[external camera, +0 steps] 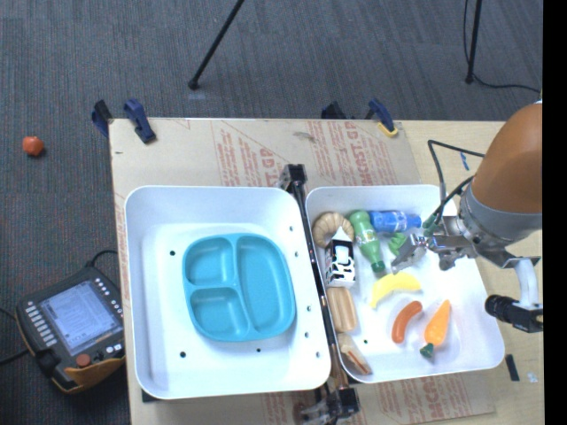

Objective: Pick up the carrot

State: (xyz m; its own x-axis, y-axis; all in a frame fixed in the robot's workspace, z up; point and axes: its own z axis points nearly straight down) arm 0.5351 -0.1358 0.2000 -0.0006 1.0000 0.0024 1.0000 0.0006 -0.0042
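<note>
Carrot lies in the right bin beside a sausage; claw state unclear, perhaps spread.

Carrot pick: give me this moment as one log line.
carrot: lying in right bin, beside sausage | gripper: above bottles, apart from carrot | grasp: not yet

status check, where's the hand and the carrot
Hand hovering over right bin, upper part. Carrot lying free near bin's front right, not gripped. Banana and sausage beside it.
</note>
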